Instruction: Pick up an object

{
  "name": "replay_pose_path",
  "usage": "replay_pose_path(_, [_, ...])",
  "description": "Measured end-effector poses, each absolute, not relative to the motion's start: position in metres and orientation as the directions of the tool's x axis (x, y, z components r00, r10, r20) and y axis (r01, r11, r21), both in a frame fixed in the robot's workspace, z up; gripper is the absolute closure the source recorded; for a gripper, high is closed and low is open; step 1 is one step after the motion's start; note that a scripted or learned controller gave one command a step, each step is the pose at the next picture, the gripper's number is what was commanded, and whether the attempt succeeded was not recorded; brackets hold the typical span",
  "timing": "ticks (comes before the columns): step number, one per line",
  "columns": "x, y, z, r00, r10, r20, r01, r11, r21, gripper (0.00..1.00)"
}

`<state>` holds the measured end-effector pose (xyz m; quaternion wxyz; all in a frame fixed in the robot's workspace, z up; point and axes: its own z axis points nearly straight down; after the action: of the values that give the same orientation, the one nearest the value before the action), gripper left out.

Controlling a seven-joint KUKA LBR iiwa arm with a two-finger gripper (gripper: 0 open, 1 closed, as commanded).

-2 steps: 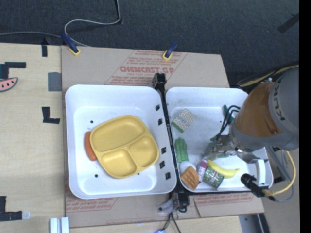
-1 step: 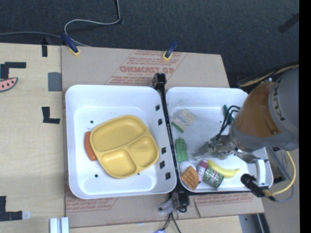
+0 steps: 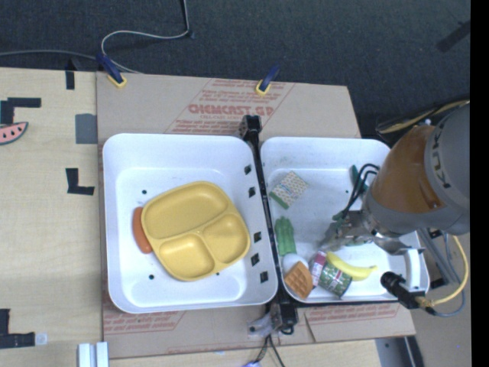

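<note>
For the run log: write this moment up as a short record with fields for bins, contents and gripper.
left bin: yellow plastic divided plate, lying over an orange object at its left edge
right bin: patterned square packet, green oblong item, brown bread-like piece, green-labelled can, yellow toy banana
arm: reaches into the right bin from the right
gripper: low over the bin floor, just above the banana; finger state unclear
held: nothing visibly between the fingers
</note>
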<state>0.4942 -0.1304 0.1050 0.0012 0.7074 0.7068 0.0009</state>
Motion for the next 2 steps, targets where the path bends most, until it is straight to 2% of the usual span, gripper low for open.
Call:
replay_pose_path(1, [0.4941,-0.1304,0.1049,0.001,1.000,0.000,1.000,-0.001,0.003,0.00])
replay_pose_path(2, [0.4943,-0.1297,0.1141,-0.001,1.000,0.001,1.000,0.001,0.002,1.00])
